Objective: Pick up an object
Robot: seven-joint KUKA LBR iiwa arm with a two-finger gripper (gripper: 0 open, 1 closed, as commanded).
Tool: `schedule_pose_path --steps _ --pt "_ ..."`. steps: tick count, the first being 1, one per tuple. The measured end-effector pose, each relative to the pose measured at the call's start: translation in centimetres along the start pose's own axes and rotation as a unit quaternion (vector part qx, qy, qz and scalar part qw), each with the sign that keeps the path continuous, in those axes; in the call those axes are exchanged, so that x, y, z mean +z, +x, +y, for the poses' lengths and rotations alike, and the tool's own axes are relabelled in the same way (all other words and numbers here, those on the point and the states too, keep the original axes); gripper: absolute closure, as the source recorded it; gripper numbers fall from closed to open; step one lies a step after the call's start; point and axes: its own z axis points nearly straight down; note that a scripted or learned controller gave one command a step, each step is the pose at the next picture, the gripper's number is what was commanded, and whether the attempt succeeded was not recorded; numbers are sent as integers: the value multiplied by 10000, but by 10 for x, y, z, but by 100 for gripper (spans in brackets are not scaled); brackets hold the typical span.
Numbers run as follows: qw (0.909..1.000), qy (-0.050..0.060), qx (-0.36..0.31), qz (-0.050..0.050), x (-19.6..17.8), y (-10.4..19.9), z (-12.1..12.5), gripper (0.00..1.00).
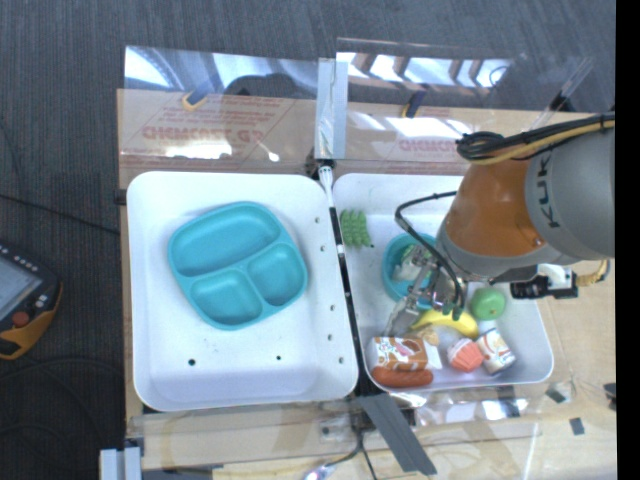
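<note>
My gripper (420, 293) hangs low over the right bin (540, 363), under the arm's orange band (485, 218). It is just above a teal bowl (398, 265) and a yellow banana (447, 320). A green ball (489, 303) lies right of the banana. Along the bin's front edge lie a red sausage (402, 376), a printed snack packet (398, 350) and a small orange and white cup (482, 351). A green ridged toy (355, 228) rests near the bin's left wall. The wrist hides part of the bowl.
The left bin (160, 368) holds a teal divided plate (237, 263). A raised rim (340, 268) separates the two bins. Clear plastic panels (330, 98) stand behind them. Black cables (500, 143) loop over the arm.
</note>
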Motion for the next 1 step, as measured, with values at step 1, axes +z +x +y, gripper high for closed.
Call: schedule_pose_path --steps 1 --pt "9997 1 -239 22 3 -82 21 0"
